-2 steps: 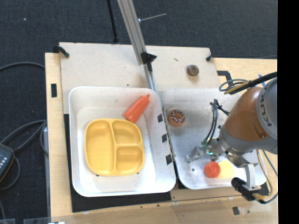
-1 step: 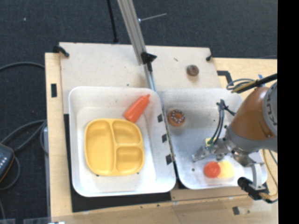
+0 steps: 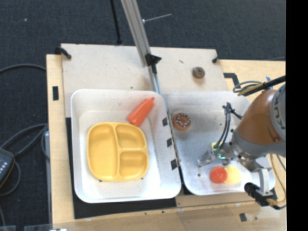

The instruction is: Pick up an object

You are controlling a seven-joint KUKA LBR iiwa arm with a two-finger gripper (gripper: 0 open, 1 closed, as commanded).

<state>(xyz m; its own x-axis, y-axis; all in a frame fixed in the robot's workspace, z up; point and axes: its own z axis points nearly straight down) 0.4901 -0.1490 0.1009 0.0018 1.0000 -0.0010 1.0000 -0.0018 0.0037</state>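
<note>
In the right bin (image 3: 202, 107), a red ball-like object (image 3: 218, 175) lies near the front wall, touching a pale yellow object (image 3: 233, 175) on its right. A brown sprinkled doughnut (image 3: 181, 121) sits toward the bin's back left. My gripper (image 3: 215, 157) hangs low in this bin, just behind and above the red object, with the grey and orange arm (image 3: 260, 124) leaning in from the right. I see nothing held in the gripper.
The left bin (image 3: 79, 129) holds a yellow divided plate (image 3: 117, 151) and an orange carrot-shaped toy (image 3: 141, 111) behind it. A slanted metal rail (image 3: 137, 25) rises from between the bins. A small brown knob (image 3: 198, 72) sits on the board behind the right bin.
</note>
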